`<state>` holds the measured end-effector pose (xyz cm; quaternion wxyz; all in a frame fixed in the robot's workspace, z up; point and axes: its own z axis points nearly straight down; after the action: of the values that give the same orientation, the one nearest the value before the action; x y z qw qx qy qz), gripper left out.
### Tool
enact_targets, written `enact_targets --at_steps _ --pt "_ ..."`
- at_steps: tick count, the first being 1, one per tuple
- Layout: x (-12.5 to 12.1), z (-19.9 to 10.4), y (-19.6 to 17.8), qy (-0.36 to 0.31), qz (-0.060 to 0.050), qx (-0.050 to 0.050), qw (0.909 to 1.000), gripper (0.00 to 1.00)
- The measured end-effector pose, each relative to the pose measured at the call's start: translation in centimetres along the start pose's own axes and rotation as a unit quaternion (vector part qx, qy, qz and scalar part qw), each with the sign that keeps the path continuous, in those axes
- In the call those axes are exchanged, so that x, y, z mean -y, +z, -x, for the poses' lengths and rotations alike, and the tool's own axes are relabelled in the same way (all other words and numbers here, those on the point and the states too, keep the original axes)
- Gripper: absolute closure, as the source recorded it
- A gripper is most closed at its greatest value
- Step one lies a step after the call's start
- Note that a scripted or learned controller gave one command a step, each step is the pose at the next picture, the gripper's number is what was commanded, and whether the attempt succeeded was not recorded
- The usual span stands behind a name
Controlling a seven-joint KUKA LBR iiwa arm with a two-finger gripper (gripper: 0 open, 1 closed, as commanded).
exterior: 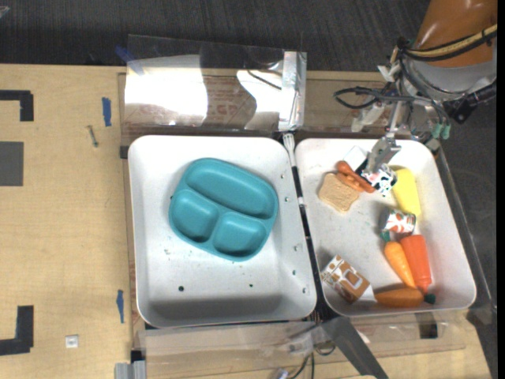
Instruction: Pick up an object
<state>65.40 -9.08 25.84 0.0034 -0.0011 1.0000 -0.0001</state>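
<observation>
The gripper (pixel 379 164) hangs low over the right bin (pixel 456 235), its tips among a small orange toy (pixel 353 176), a black-and-white piece (pixel 383 183) and toast (pixel 338 193); whether it grips anything cannot be told. A teal divided tray (pixel 223 207) occupies the left bin (pixel 150 243). No lettering is legible on the small can (pixel 398 223).

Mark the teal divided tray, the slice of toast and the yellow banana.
teal divided tray (pixel 223 206), camera view, on the ridge between its compartments.
slice of toast (pixel 338 193), camera view, middle of its browned face.
yellow banana (pixel 406 192), camera view, middle of its body.
</observation>
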Motion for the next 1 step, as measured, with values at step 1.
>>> enact_targets --at_steps 1 --pt "0.51 -1.46 16.02 -0.03 -0.001 0.004 0.9995 0.0"
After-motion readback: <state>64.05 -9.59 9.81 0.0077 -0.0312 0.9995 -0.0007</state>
